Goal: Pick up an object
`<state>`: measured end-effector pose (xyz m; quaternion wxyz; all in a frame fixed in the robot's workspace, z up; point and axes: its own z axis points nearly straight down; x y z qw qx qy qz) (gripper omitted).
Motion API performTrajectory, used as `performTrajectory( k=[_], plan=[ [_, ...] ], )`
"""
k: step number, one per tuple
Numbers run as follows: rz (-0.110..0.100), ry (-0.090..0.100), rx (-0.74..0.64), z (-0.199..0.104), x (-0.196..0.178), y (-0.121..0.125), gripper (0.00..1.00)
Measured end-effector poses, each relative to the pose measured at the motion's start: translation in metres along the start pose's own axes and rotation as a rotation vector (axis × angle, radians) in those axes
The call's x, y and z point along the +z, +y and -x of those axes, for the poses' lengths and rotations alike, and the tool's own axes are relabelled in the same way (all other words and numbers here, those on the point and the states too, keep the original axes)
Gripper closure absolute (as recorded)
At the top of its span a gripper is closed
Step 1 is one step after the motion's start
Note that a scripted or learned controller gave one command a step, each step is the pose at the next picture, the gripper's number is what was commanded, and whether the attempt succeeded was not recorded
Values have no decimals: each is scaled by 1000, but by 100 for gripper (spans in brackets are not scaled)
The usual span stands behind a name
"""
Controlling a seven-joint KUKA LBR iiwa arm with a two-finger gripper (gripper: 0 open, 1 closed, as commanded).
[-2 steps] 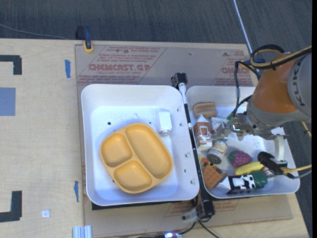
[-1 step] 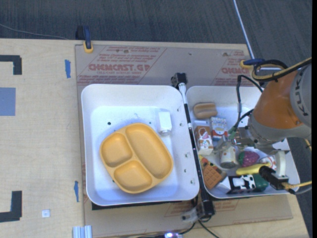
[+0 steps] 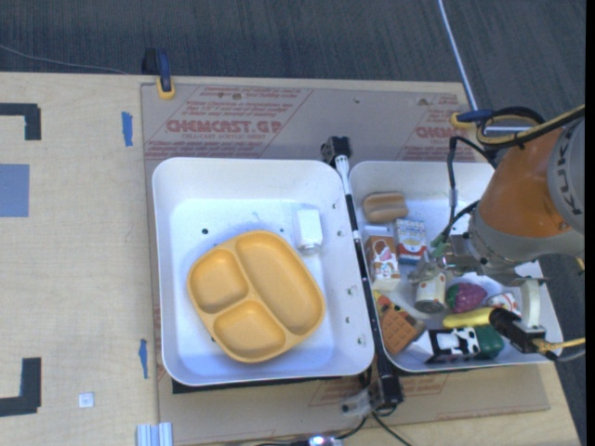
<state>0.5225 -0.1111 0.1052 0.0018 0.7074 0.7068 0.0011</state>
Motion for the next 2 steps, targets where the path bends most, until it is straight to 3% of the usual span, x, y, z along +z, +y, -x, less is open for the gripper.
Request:
performTrajectory(
  k=[1, 2],
  plan=[
    [-2, 2, -3, -68, -80, 75, 100],
    [-2, 1, -3, -105, -115, 88, 100]
  ],
)
